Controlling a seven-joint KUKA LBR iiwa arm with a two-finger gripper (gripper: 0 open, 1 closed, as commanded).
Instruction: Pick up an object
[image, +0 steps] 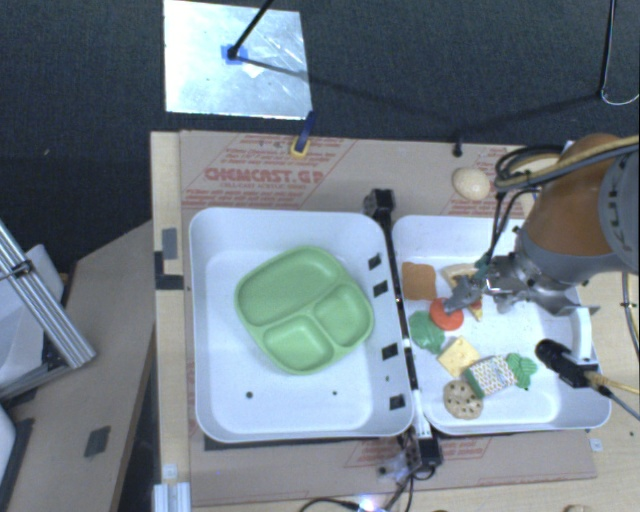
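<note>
My gripper (466, 296) hangs low over the left half of the right bin (570, 405), its tip right at the upper right edge of a red tomato slice (444, 318). Close around it lie a brown toast slice (419, 280), a yellow piece (459, 271) partly hidden by the gripper, a green leaf (427, 336) and a yellow cheese square (458, 355). Nearer the front are a round cookie (462, 399), a pale checked cracker (490, 375) and a green broccoli piece (521, 367). Nothing is visibly held.
The left bin (215, 400) holds a green divided plate (304, 308). A black-clipped divider (393, 300) runs between the bins. A beige egg-shaped thing (471, 183) lies on the cardboard behind the right bin. The arm covers that bin's far right part.
</note>
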